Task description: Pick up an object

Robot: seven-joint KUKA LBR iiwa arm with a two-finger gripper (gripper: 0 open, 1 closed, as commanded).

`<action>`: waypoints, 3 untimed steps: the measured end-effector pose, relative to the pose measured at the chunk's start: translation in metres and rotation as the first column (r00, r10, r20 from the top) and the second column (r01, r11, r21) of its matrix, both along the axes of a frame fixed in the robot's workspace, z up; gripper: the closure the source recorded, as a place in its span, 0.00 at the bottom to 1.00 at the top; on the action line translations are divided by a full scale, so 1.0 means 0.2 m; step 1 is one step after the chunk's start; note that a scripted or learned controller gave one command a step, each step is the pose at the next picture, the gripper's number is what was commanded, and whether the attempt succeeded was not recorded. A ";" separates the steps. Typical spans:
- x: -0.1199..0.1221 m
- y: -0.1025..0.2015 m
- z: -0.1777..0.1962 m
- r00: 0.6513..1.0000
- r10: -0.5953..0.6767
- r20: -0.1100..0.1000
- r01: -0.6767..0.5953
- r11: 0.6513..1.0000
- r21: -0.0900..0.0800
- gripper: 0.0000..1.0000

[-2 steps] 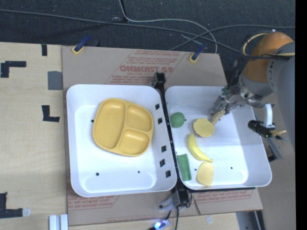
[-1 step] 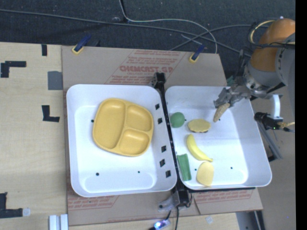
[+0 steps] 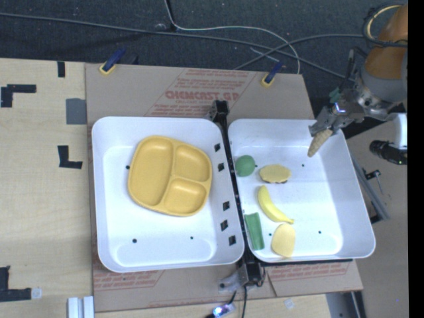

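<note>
The right bin (image 3: 344, 177) holds several small toy foods. A green ball (image 3: 245, 165) sits by the bin's left wall, with a flat yellow biscuit-like piece (image 3: 274, 173) just to its right. A yellow banana (image 3: 272, 205) lies below them. A green stick (image 3: 253, 230) and a pale yellow wedge (image 3: 283, 240) lie near the front edge. My gripper (image 3: 319, 140) hangs over the bin's far right corner, tilted down to the left. It is well apart from every item, and nothing shows at its tip.
The left bin (image 3: 112, 197) holds a yellow divided plate (image 3: 169, 175). A black divider with clips (image 3: 228, 191) runs between the bins. Cables (image 3: 199, 28) cross the dark surface behind. The bins rest on a cardboard sheet (image 3: 192, 91).
</note>
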State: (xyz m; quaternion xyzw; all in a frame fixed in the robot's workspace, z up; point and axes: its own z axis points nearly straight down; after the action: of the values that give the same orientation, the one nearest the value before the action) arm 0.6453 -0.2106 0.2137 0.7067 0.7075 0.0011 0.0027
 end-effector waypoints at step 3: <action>-0.13 0.51 0.22 1.000 0.005 -0.007 -0.005 1.000 0.004 1.00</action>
State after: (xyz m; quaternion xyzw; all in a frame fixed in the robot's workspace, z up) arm 0.6201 -0.1085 0.2577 0.7051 0.7091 0.0001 -0.0011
